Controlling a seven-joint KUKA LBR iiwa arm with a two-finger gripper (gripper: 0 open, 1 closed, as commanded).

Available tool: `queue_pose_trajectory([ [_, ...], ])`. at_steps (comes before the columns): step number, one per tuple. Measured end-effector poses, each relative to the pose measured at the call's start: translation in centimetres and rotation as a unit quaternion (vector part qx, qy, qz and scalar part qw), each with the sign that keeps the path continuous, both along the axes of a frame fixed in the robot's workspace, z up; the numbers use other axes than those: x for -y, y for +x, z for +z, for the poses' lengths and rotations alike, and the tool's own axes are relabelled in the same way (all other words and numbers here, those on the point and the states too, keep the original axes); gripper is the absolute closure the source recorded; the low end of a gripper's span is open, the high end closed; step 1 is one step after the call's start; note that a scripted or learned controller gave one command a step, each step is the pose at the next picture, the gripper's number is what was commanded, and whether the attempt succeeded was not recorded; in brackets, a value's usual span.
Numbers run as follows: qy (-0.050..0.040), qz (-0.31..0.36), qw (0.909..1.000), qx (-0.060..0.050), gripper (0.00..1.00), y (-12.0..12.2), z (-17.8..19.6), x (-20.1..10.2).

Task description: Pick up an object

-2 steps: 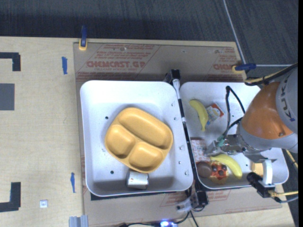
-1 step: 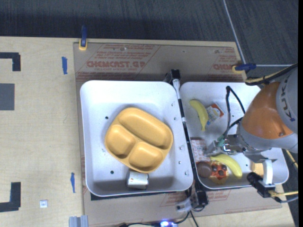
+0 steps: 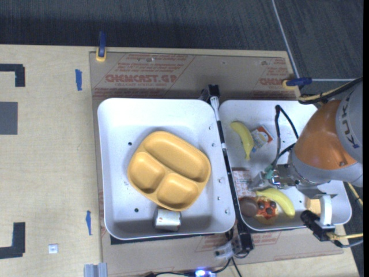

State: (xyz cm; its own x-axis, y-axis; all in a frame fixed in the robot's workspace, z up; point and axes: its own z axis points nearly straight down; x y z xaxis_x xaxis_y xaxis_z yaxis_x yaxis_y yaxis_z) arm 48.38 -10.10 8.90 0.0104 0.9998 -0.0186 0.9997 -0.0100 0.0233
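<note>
This is a robotics lab or test cell, not a home or a shop. An industrial arm (image 3: 331, 146), grey with an orange band, reaches over a pale wooden desk (image 3: 46, 154) fitted with 2 shallow white bins (image 3: 109, 154) side by side, fixed onto a printed cardboard sheet (image 3: 150, 74). Blue clamps (image 3: 101, 45) grip the desk's edges, blue tape marks (image 3: 78, 79) and black squares (image 3: 8, 117) sit on its surface, and loose cables (image 3: 230, 253) run along the front. The bins hold odd test items: a yellow compartment tray (image 3: 168, 169), toy bananas (image 3: 242, 136) and small packets (image 3: 262, 135). Dark office carpet (image 3: 173, 10) lies behind the desk
</note>
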Motion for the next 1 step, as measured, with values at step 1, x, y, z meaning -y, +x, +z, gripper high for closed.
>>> queue_pose_trajectory([
  [1, 0.0002, 0.000, 1.0000, 0.000, 0.00, 0.00, 0.00, 0.00],
])
